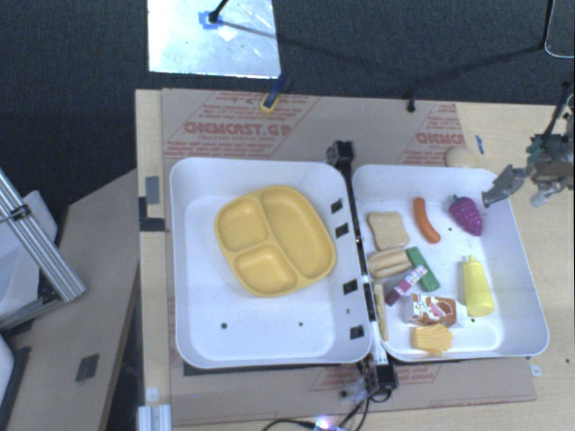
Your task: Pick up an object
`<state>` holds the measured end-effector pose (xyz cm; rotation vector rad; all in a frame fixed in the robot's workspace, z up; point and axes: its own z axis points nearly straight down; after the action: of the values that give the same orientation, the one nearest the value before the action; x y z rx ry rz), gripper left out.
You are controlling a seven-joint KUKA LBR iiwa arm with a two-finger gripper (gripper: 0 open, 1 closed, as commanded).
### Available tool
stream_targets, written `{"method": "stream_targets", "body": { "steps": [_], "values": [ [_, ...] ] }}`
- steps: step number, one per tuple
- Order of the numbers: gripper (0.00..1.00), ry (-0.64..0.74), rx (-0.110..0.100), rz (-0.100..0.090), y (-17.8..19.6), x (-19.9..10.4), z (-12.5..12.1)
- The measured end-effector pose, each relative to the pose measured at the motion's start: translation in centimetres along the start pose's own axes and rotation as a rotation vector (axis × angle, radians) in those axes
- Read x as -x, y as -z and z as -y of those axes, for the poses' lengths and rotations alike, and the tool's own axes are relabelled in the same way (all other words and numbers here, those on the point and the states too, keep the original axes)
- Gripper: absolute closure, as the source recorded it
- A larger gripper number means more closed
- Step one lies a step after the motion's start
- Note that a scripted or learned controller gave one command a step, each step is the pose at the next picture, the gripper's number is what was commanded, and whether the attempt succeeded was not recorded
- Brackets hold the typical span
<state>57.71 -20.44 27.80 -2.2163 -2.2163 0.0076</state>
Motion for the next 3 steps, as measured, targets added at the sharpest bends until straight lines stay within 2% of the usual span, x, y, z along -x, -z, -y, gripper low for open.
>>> {"method": "stream_targets", "body": {
  "steps": [1, 3],
  "values": [
    [0.00, 0.003, 0.011, 0.003, 0.6, -0.1, -0.2],
    [0.00, 0.002, 0.006, 0.000, -10.7, -1.0, 0.8]
  ]
}}
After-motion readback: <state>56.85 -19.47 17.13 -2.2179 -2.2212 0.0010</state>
